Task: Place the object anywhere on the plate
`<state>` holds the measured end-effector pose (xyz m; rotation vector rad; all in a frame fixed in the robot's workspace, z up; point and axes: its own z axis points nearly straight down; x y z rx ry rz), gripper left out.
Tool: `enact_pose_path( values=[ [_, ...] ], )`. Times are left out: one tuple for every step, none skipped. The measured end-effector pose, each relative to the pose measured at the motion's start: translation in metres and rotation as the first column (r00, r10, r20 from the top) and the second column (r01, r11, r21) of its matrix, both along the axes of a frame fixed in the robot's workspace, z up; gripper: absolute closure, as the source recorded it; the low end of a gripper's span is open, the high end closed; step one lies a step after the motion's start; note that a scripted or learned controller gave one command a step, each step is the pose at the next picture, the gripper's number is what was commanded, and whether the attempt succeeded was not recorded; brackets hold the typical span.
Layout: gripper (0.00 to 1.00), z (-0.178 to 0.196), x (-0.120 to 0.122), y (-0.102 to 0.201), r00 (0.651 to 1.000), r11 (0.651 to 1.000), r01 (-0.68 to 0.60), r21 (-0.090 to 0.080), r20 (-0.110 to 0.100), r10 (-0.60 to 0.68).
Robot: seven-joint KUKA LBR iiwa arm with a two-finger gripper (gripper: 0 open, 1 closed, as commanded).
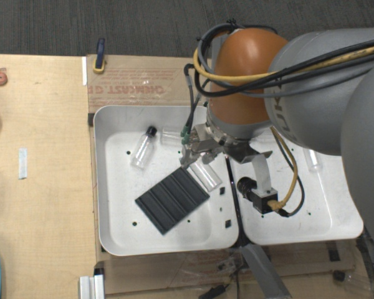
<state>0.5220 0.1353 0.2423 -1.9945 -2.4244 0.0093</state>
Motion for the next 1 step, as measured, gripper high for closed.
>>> enact_pose_path(
  values=[
    [0.00, 0.0003, 0.0005, 0.0000, 1.000, 1.000, 0.000, 0.000, 0.001, 0.000]
  ],
)
